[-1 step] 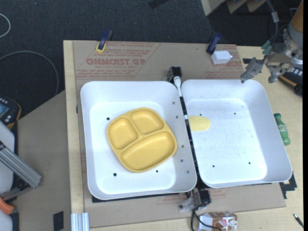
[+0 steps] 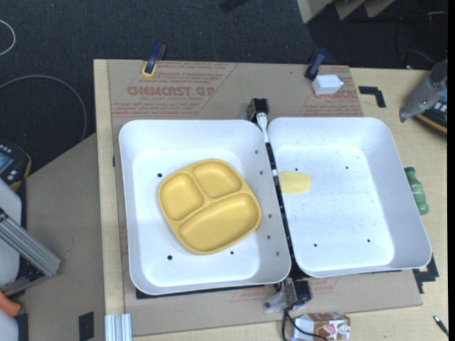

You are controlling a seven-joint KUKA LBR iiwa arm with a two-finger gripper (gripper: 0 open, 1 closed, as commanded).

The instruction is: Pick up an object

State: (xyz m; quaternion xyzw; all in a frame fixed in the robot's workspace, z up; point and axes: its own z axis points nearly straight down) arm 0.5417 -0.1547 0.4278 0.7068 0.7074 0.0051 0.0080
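Yellow divided plate (image 2: 209, 206) lies flat on the floor of the left bin (image 2: 135, 144), roughly at that bin's centre, its three compartments facing up and its rim well apart from every bin wall. A smaller pale yellow piece (image 2: 294, 182) rests in the right bin (image 2: 384, 137), just beside the divider that joins it to the left bin. The arm (image 2: 429, 96) shows as a grey shape beyond the far right corner of the right bin, well apart from both yellow things; whether the end effector is spread or closed I cannot tell from this view. Nothing is held yet, so the step in hand is judged to be the approach. To do it well, the arm would likely come down straight over the chosen target and close across something thin enough to pinch: on the plate that probably means the outer rim or one of the ridges between compartments, not the broad flat body. The small piece near the divider may be the easier grasp, though the bin wall beside it leaves little room on that side.
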